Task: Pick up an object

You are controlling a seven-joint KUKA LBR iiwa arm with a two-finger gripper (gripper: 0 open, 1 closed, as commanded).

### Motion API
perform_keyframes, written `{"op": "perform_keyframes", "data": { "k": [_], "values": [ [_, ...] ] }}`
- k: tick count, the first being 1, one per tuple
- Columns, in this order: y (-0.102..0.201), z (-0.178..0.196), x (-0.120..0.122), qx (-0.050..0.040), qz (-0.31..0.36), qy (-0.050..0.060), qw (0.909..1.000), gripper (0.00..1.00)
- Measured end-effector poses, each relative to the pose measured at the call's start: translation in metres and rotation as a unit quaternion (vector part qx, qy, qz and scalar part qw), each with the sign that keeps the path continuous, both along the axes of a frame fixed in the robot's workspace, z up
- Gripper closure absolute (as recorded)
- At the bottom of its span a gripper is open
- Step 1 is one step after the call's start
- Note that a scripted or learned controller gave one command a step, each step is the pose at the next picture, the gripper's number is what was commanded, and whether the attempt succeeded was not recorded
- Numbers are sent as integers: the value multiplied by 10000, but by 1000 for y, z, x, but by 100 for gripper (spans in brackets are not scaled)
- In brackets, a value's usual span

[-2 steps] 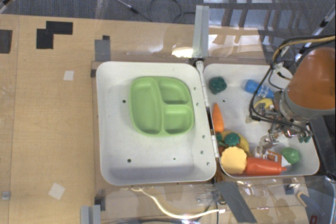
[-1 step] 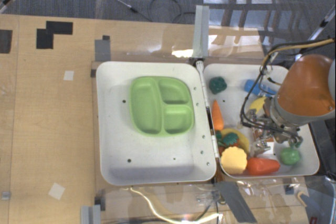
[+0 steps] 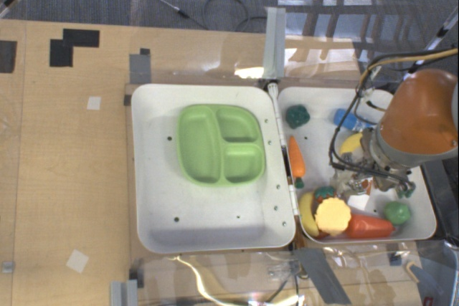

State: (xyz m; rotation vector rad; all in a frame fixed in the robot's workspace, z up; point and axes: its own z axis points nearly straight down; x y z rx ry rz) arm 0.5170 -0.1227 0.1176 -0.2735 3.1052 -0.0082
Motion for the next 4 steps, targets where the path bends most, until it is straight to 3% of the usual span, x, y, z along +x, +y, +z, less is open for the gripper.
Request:
{"op": "perform_keyframes", "data": {
  "k": [1, 2, 3, 4],
  "values": [
    [0, 0, 0, 1, 1, 4, 10000, 0],
    [-1, -27, -16, 3, -30, 27, 10000, 0],
    [-63, -28, 63, -4, 145, 45, 9999, 0],
    [0, -31, 137, 22, 1060, 230, 9941, 0]
  ]
}}
